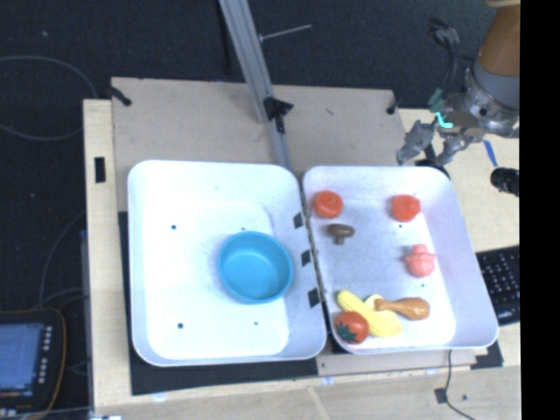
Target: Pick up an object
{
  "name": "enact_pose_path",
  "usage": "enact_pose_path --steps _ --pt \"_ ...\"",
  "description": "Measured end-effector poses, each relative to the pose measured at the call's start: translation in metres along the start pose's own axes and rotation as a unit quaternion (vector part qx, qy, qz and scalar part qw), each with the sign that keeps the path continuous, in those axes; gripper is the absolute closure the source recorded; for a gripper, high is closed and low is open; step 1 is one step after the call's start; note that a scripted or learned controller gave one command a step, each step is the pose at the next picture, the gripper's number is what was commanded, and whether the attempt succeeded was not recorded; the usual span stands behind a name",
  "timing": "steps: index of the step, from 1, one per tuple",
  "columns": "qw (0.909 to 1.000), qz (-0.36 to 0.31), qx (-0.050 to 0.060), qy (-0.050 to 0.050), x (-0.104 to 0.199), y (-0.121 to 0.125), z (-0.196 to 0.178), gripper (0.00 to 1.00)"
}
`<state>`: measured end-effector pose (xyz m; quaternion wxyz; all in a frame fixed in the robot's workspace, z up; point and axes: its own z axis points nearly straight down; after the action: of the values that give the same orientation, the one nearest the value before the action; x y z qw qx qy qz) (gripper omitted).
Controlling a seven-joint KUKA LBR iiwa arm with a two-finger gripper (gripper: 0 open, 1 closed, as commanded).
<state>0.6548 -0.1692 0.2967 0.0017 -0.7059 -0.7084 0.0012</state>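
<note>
Fingers of the gripper [426, 150] are hanging apart over the right bin's [455, 208] far edge; the small light toy tomato [404, 207] nearby looks rigid, best pinched across its middle.

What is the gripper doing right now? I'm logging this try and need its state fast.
Gripper: open, holding nothing, hovering above the far edge of the right bin.
</note>
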Motion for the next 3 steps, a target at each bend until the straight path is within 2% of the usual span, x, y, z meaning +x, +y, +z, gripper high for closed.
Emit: enact_pose_path --steps 1,2,3 --pt "1.0 0.0 -0.003 -0.001 0.0 0.001 -0.004 0.0" --pt "1.0 -0.001 0.0 -0.001 0.006 0.003 0.043 0.0" --pt "1.0 0.001 -0.001 -0.002 0.002 0.0 0.106 0.0"
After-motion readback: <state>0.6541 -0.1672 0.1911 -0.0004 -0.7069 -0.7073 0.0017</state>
